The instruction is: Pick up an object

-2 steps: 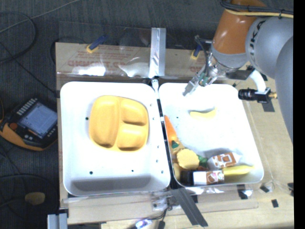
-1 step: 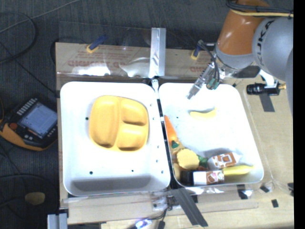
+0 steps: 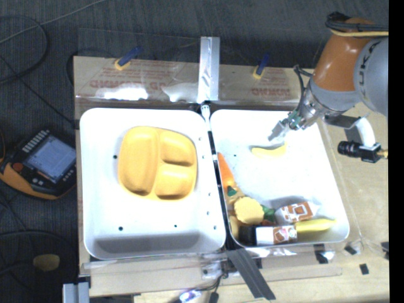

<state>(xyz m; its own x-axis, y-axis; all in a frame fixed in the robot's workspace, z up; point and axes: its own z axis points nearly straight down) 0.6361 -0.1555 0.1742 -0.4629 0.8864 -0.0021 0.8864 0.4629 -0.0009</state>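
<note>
Hand (image 3: 282,129) of the grey arm, below the orange band (image 3: 334,59), hangs low over the upper part of the right bin (image 3: 325,169), its tips just above and right of a small yellow piece (image 3: 268,148) that lies flat on the bin floor. Whether the tips are apart or together cannot be told from here, and nothing is seen between them.

Both white bins sit side by side on a pale wooden table (image 3: 85,74), with dark carpet (image 3: 38,43) around it. Clear plastic sheet (image 3: 145,81) covers the table's far strip, pinned by two blue and yellow clips (image 3: 126,57).

Left of the right bin, the left bin (image 3: 95,188) carries a yellow divided tray (image 3: 158,161). Along the right bin's near wall lies a crowd of things: an orange carrot (image 3: 225,171) against the left wall, a yellow lump (image 3: 248,211), a small carton (image 3: 295,213), a dark bottle (image 3: 271,235) and a long yellow piece (image 3: 319,227). These sit well apart from the small yellow piece.

Far left of the bins, a handheld control pad (image 3: 41,163) rests on the carpet.
</note>
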